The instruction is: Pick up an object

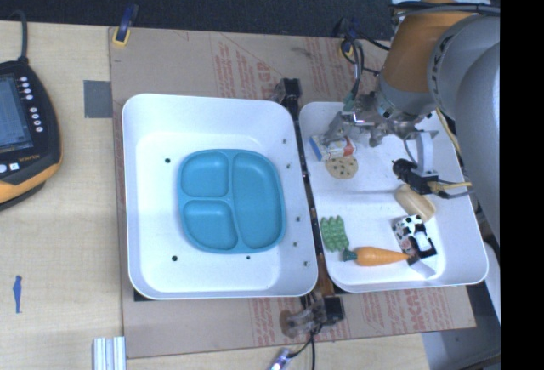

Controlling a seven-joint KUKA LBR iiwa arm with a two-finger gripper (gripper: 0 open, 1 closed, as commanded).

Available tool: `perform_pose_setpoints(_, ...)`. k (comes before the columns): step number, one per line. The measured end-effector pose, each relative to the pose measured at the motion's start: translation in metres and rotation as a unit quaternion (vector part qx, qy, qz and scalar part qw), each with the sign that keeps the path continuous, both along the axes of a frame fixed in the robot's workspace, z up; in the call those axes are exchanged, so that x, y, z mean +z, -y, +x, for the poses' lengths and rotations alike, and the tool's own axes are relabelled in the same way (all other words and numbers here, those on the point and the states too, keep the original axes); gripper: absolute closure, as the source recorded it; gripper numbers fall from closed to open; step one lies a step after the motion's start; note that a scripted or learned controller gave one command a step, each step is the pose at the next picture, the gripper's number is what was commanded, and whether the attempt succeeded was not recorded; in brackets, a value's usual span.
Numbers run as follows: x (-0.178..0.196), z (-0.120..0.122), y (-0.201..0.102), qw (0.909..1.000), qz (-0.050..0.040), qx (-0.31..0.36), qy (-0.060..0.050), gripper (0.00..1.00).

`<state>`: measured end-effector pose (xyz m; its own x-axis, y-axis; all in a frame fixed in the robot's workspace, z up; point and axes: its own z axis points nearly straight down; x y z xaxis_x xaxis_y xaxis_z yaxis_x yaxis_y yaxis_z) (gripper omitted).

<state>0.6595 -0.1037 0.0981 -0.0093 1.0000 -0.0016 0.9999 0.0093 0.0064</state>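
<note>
Bench top carried two white bins; left bin (pixel 140 190) held a blue divided plate (pixel 230 199). Gripper (pixel 342 137) sat low in the right bin (pixel 374 190), at that bin's far left corner, just above a round cookie (pixel 342 166); how far its grip was open could not be told. Toy carrot (pixel 379 256) and green block (pixel 333 232) lay along that bin's near side.

Blue divided plate (pixel 231 199) in left bin (pixel 144 190), teach pendant (pixel 21 126) at left edge
</note>
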Motion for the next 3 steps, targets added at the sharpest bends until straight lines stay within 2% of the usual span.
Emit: perform_pose_setpoints(3,-0.002,-0.024,-0.008,1.0,0.0001,-0.003,-0.001,0.0)
